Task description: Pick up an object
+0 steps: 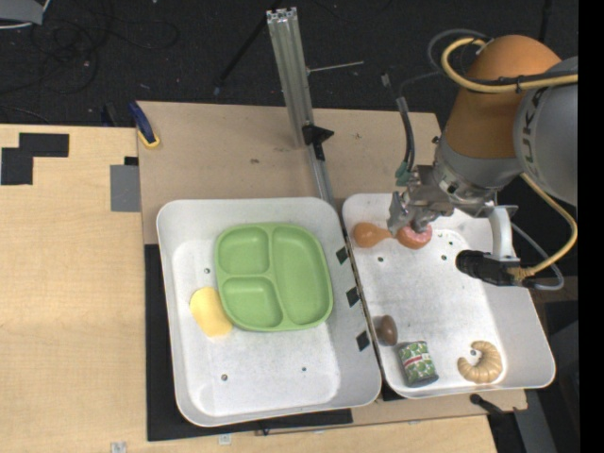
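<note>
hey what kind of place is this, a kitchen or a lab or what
Most likely a robotics lab bench, not a kitchen: a grey and orange arm reaches over two white bins holding toy food like a croissant, with loose cables behind.

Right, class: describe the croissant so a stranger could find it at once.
Start at the right-hand white bin, the one the arm reaches over. Go to its near right corner: the croissant lies there, just right of a small green can. It is the only tan, crescent-shaped thing in that bin.
</note>
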`<state>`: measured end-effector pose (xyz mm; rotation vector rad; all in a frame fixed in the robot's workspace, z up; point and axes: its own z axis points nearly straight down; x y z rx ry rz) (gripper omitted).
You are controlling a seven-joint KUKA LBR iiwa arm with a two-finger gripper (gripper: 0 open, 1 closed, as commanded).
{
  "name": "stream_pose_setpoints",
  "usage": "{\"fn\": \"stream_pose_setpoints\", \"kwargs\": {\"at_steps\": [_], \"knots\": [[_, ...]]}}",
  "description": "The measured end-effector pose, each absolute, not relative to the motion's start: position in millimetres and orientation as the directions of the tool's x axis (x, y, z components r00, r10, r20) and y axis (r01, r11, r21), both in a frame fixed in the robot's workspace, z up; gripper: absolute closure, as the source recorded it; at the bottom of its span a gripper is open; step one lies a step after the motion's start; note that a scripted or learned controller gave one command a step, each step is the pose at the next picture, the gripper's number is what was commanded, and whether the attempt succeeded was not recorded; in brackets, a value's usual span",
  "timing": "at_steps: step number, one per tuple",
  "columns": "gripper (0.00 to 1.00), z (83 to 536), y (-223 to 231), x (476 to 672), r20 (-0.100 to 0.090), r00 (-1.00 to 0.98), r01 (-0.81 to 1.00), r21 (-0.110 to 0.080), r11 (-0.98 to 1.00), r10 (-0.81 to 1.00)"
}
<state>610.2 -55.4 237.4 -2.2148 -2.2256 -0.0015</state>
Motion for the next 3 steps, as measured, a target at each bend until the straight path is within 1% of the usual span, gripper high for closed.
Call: {"fn": "stream_pose_setpoints", "kwargs": {"at_steps": [1, 2, 3], "knots": [[1.0, 240, 7, 613.8, 0.001, -0.005, 1.0, -0.002, 0.005, 1.0], [1.0, 234, 57, 608.3, 0.001, -0.005, 1.0, -0.005, 0.005, 1.0], [1.0, 228, 108, 625.4, 0.001, -0.005, 1.0, -0.002, 0.005, 1.0]]}}
